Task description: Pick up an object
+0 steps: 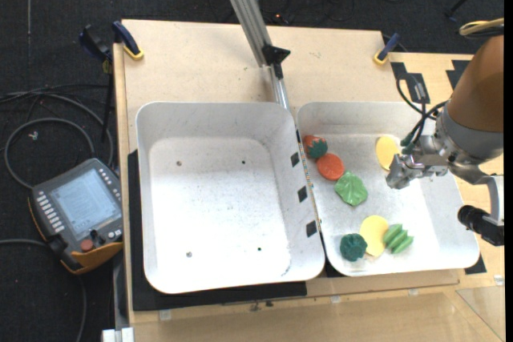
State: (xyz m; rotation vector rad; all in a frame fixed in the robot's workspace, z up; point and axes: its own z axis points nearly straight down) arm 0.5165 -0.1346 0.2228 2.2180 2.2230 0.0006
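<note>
The gripper [398, 175] hangs low over the right-hand bin [449, 232], toward its far right side, with the grey arm [473, 104] and its orange band coming in behind it from the edge of the bench [200, 64]. From where I stand I cannot tell how far its tip is spread, and I see nothing in its hold. Just beside the gripper, touching it or nearly so on the side facing the divide between the bins, lies a pale yellow piece [386, 149], partly hidden by the tool. Further toward the divide sits a leafy green piece [351, 190], and past that an orange-red ball [329, 166] with a small red-and-green thing [315, 146] just behind it. Nearer the front rim of the same bin there is a cluster: a dark green lump [353, 246], a yellow disc [373, 231] touching it, and a ridged green piece [397, 239] on the disc's other side. The left-hand bin [160, 140] is well apart from the gripper. I would say the job is at the reach-and-descend stage, with no pick made yet. The pale yellow piece looks the likeliest target, being closest. The next move, as I judge it, calls for centring the tool over that piece rather than its edge, going down squarely and closing before lifting; off-centre, it may just nudge the piece aside.
</note>
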